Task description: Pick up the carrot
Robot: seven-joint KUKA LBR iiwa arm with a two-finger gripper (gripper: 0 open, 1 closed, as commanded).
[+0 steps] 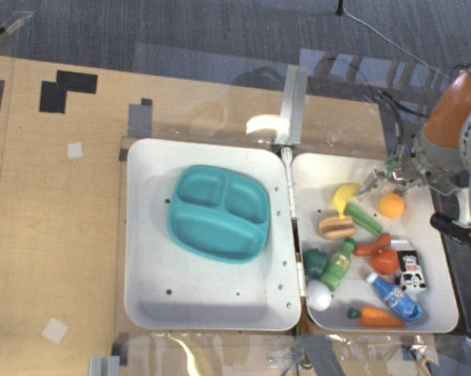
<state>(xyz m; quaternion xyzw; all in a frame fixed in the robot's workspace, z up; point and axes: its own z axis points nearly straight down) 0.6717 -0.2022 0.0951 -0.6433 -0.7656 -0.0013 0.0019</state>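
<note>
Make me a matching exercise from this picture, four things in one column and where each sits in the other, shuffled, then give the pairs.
Things:
1. carrot
2. teal plate
3. orange ball
4. white egg

Places:
A. in the left bin
B. near edge of the right bin, beside the blue bottle
C. far right of the right bin, close to the gripper
D. near left corner of the right bin, by the green bottle

Pairs: 1-B, 2-A, 3-C, 4-D

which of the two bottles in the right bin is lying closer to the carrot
The blue bottle with the white cap; it lies right beside the orange carrot near the front edge. The green bottle with the yellow label sits farther left.
</note>
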